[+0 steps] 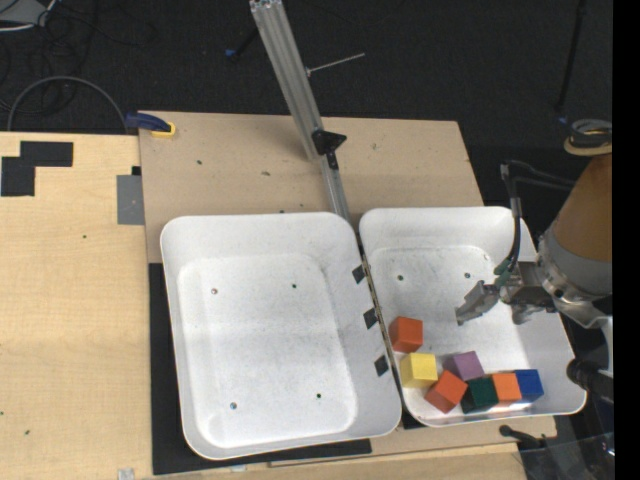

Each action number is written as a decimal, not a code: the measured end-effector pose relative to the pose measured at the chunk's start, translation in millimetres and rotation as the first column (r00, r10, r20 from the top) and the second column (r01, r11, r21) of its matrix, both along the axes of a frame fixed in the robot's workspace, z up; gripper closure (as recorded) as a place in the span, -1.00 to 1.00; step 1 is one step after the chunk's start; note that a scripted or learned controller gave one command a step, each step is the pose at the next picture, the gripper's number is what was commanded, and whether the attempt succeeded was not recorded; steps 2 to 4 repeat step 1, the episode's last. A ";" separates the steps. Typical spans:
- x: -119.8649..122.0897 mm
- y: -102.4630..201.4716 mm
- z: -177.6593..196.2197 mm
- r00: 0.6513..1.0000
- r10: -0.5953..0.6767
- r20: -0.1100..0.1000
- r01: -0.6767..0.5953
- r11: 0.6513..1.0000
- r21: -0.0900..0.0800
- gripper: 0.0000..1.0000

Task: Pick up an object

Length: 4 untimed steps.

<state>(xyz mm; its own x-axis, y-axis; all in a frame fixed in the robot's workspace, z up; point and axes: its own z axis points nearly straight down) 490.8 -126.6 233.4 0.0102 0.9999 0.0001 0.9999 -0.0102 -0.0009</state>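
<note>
Several coloured blocks lie in the front part of the right bin (440, 230): an orange-red cube (406, 333), a yellow one (421, 368), a purple one (463, 365), a red one (447, 391), a green one (481, 395), an orange one (507, 386) and a blue one (529, 383). My gripper (497, 309) hangs over the right bin's middle, to the right of and above the orange-red cube. Its fingers stand apart, open, with nothing between them. The purple block lies just in front of it.
The left bin (200, 238) sits beside the right one, with small black clips along the shared edge. A slanted metal rail (295, 83) rises from behind the bins. The wooden bench top (230, 163) extends to the back and left.
</note>
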 end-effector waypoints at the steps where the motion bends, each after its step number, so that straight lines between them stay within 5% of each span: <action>1: 7.3 97.9 -45.7 1.000 0.017 -0.007 -0.017 1.000 0.004 -1.00; 4: 7.3 97.9 -45.7 1.000 0.017 -0.007 -0.017 1.000 0.004 -1.00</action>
